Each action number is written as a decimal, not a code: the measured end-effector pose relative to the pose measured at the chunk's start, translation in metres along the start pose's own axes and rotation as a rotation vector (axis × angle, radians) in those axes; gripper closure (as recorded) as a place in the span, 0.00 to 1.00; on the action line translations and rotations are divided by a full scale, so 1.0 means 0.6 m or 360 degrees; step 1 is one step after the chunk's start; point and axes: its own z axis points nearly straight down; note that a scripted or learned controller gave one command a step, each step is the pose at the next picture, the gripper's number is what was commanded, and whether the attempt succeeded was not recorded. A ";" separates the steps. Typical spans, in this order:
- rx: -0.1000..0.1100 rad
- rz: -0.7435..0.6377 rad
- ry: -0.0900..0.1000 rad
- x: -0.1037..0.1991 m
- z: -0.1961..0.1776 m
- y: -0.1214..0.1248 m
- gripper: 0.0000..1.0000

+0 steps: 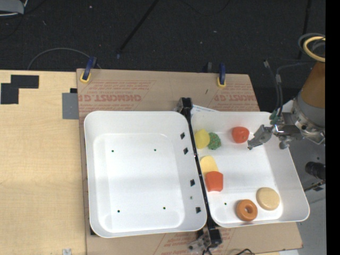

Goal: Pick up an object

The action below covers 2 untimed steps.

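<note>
- The grey two-finger gripper (258,138) hangs over the right white bin (289,179), near its far right side.
- If its jaws are wide or narrow, I cannot tell; nothing is seen between them.
- The round red tomato-like object (240,134) lies just beside the jaws, on their left, not touching.
- The brown ring-shaped donut (246,210) lies well apart.

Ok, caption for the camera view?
Claw hovers beside the tomato in the right bin, nothing held.
</note>
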 end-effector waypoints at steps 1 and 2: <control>0.0007 -0.0001 0.0001 -0.023 0.075 0.083 0.00; -0.0013 0.0120 -0.0002 -0.023 -0.073 -0.027 0.00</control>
